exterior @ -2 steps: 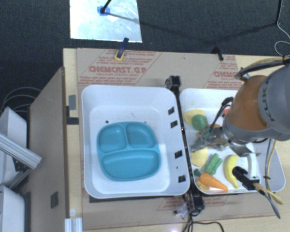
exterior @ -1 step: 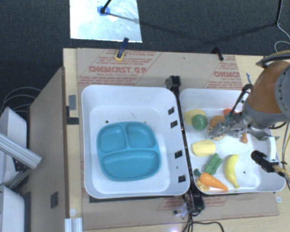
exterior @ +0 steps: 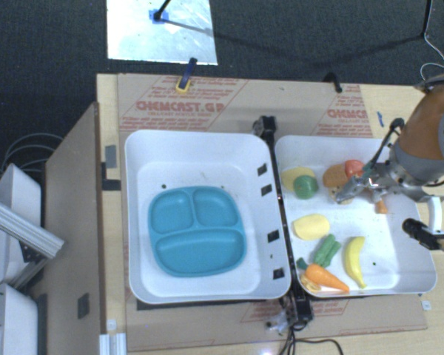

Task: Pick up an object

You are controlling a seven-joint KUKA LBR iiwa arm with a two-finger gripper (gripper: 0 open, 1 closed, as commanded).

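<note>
The right bin [exterior: 411, 272] holds several toy foods. A green and yellow fruit [exterior: 303, 183] lies at its upper left, with a brown bun-like piece [exterior: 334, 174] and a red piece [exterior: 354, 167] beside it. Lower down are a yellow lemon [exterior: 311, 226], a green vegetable [exterior: 325, 250], a banana [exterior: 354, 261] and a carrot [exterior: 325, 277]. My gripper [exterior: 349, 190] reaches in from the right and hangs low, just below the brown and red pieces. Nothing shows held in it.
The left bin [exterior: 148, 154] carries a blue divided plate [exterior: 197, 229]. A black divider [exterior: 279, 205] runs between the bins. The grey arm with its orange band [exterior: 433, 128] crosses the right bin's far right. A small orange bit [exterior: 382, 207] lies below the gripper.
</note>
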